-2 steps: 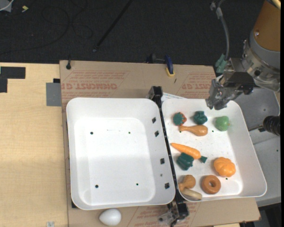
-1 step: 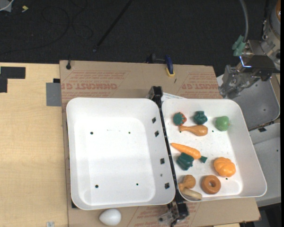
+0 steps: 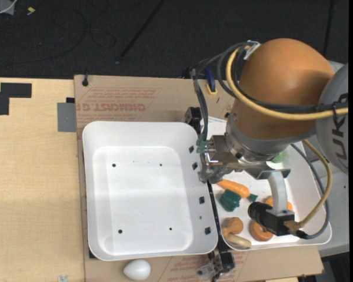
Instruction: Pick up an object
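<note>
My gripper (image 3: 211, 170) hangs low over the left edge of the right bin (image 3: 315, 235), close to the divide between the two bins. Just to its right and below lies an orange carrot (image 3: 234, 187), and under that a dark green piece (image 3: 229, 201). Further toward the front of the bin sit a brown-orange lump (image 3: 232, 224), a beige oblong piece (image 3: 239, 241) and an orange round piece (image 3: 260, 233). The big orange-banded wrist hides the back of this bin. Nothing can be seen held in the gripper.
The left bin (image 3: 100, 135) stands beside the right one. A white egg (image 3: 136, 269) lies outside the bins, on the cardboard at the front. Black clips line the divide between the bins.
</note>
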Controlling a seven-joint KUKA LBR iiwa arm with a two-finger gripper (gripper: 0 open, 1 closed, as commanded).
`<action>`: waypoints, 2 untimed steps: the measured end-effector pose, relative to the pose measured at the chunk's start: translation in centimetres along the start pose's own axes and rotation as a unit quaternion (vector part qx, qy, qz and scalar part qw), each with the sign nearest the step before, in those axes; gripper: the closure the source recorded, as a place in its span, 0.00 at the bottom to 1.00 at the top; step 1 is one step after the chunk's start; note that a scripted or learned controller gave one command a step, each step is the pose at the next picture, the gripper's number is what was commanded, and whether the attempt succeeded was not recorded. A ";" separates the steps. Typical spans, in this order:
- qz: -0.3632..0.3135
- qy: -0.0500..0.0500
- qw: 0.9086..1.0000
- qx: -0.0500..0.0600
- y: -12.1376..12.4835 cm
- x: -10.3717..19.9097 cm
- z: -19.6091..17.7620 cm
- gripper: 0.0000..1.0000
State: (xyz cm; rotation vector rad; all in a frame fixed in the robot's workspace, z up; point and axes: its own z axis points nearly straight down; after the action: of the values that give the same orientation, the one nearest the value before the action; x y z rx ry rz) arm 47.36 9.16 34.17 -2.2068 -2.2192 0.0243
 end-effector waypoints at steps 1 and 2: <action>0.002 0.002 1.000 -0.011 0.1 1.0 -6.7 1.00; 0.002 0.002 1.000 -0.016 4.5 0.2 -20.5 1.00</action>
State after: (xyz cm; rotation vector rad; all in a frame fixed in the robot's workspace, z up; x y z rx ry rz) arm 52.24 9.46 54.56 -2.2262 -2.2286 -0.0162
